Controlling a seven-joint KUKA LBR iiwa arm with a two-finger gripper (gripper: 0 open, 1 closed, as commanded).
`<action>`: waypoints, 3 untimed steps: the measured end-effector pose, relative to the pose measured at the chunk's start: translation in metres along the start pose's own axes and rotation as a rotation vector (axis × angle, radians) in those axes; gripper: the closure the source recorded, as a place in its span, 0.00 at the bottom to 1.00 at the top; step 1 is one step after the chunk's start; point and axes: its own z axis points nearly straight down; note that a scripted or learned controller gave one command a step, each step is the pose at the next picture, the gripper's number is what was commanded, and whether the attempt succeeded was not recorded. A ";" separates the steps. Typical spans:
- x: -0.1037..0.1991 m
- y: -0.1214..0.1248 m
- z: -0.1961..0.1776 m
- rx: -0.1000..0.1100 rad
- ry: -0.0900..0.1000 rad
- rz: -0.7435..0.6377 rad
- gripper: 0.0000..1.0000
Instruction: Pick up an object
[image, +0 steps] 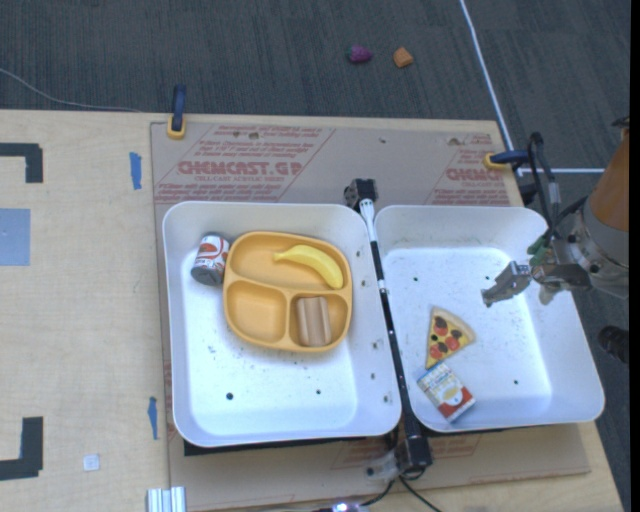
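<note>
Right bin (560, 400) sits under the gripper (515, 283). Yellow tray (250, 305) lies far to its left, with banana (312, 263) in it. Pizza slice (447, 337) is just below-left of the gripper, juice carton (445, 391) further below it, both untouched. Fingers spread apart, nothing between them. Nothing picked yet; descent, grasp and lift all remain.

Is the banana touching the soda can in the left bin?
Apart. The camera view shows the banana inside the yellow tray, while the can lies outside the tray's left rim.
</note>
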 end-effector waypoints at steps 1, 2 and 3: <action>-0.017 0.014 0.097 0.004 0.001 0.001 0.00; 0.014 0.002 0.140 -0.007 -0.002 0.001 0.00; 0.040 -0.029 0.146 -0.018 -0.006 0.002 0.00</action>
